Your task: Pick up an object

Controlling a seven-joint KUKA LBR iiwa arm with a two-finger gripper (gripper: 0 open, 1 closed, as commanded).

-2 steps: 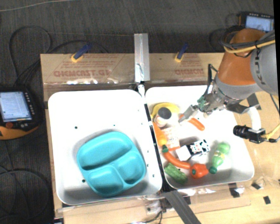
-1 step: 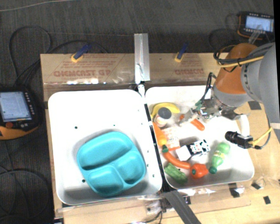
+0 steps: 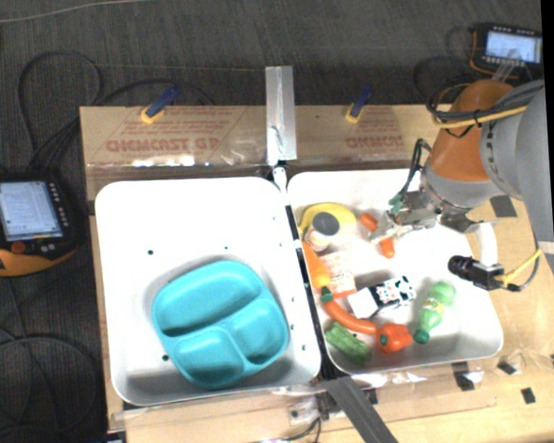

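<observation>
1. Camera view: my fingers [image 3: 409, 210] hang over the right bin [image 3: 472, 344] at its 1 o'clock corner; whether they are apart or together, I cannot tell.
2. Nothing is lifted: a small orange piece [image 3: 385, 248] lies just below them, the lift not yet done.

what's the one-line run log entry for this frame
arm: over right bin | gripper: above toys, nothing seen held | nearest: small orange piece | left bin: blue divided tray

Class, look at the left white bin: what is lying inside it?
Inside the left bin lies a turquoise divided tray with three compartments, set toward the near side. Whatever may be beneath the tray is covered, so it cannot be seen.
</observation>
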